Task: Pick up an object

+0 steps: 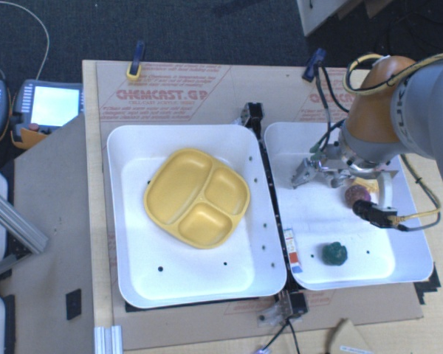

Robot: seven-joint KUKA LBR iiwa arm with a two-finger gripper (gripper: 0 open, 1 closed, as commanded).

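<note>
A green object (334, 254) is seen at 6 o'clock in the right bin (410, 260), below the gripper (304, 174); finger state cannot be told.

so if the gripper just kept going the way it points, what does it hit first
Probably the bare floor of the right bin. The gripper points down and toward the left bin, with nothing seen beneath it. Depth is hard to judge; the pinkish object and green object lie off that line.

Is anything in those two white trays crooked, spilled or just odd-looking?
Nothing spilled. The yellow divided plate sits turned at an angle in the left bin. A small tube lies tucked against the right bin's left wall, apart from the green object.
</note>
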